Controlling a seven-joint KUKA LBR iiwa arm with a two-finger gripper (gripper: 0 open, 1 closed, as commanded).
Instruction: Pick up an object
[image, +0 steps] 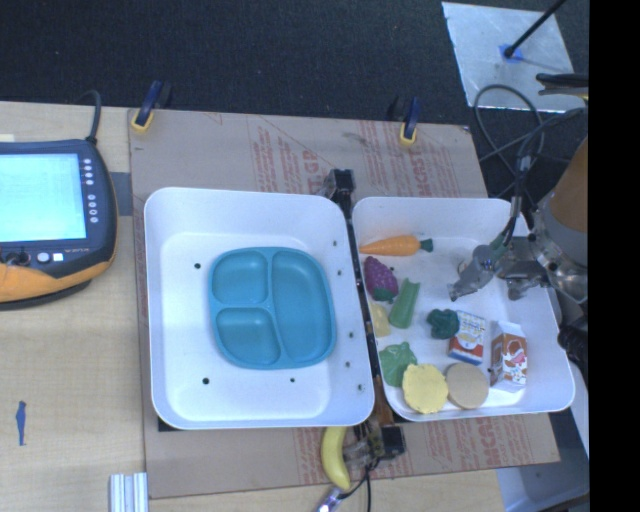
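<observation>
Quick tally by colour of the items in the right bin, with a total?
Orange: 1, carrot
Purple: 1, grapes
Green: 3
Yellow: 2
Tan: 1, disc
Red-and-white cartons: 2
Total: 10

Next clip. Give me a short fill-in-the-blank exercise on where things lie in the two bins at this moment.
1. The blue divided plate lies in the ____ bin.
2. The carrot lies along the ____ edge of the right bin.
3. The gripper hangs over the ____ bin.
4. The banana lies ____ both bins, on the cardboard.

Missing words: left; far; right; outside
</observation>
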